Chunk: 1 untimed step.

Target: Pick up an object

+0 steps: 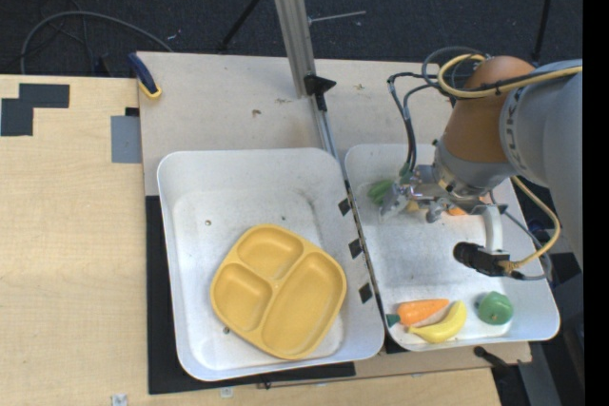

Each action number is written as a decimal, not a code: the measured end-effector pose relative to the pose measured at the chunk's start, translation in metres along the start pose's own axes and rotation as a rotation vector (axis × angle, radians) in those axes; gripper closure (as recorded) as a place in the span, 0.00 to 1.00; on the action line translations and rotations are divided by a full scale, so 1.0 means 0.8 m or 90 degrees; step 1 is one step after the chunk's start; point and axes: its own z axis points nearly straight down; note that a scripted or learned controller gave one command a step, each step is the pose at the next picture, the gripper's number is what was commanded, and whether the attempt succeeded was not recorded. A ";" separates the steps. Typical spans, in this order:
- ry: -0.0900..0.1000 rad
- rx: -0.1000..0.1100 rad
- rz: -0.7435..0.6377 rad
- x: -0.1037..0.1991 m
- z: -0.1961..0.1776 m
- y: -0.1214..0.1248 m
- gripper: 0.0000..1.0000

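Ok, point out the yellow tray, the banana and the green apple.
yellow tray (pixel 278 291), camera view, on the ridge between its compartments, in the left bin.
banana (pixel 443 326), camera view, on the middle of its curve, in the right bin.
green apple (pixel 494 308), camera view, on its rounded top, beside the banana.

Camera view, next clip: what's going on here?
The arm reaches in from the right over the right bin, with its hand low near that bin's far end, close to a green item. Nothing is visibly held. A carrot, a banana and a green fruit lie along the bin's near edge. The left bin holds a yellow tray with three compartments.
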 end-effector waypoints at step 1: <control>-0.001 -0.008 0.001 0.000 0.020 0.004 0.00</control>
